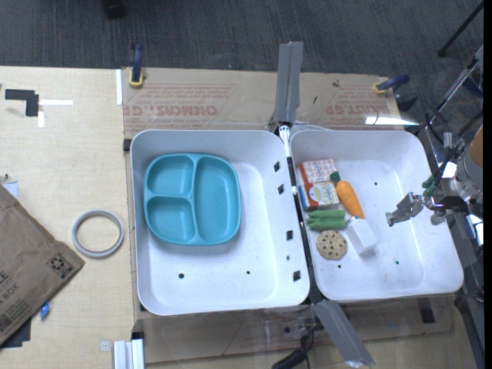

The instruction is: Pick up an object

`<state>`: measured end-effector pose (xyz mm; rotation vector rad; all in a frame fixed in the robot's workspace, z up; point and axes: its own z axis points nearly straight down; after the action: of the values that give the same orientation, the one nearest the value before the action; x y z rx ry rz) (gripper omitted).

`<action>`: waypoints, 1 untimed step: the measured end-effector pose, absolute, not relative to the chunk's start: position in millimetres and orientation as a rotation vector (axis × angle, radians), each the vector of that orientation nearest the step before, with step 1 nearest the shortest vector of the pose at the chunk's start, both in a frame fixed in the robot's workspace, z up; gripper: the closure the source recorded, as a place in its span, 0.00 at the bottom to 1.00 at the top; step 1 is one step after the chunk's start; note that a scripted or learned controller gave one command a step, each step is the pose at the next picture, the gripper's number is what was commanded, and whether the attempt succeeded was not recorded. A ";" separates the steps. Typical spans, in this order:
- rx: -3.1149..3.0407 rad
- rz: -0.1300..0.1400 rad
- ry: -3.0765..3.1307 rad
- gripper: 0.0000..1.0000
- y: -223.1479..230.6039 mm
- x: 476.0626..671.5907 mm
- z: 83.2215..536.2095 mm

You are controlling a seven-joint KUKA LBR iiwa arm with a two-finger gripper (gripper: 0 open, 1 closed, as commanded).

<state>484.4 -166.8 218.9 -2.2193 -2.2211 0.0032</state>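
Along the right bin's (407, 279) left wall lie a carton (318, 184), carrot (350, 197), green pod (326, 219), cookie (331, 244) and white block (362, 235), none lifted yet. The gripper (406, 208) hangs near that bin's right side; whether its jaws are parted or hold anything, I cannot tell. The arm is cut off at the frame edge.

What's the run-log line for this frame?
phase: approach | gripper: over right bin, right of items, nothing between fingers | carrot, cookie, carton: at bin's left wall | blue plate: left bin
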 end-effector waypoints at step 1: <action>-2.124 0.003 -2.313 0.00 -116.4 552.1 134.4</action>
<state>552.1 -116.4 134.4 -2.1237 -2.3126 0.0030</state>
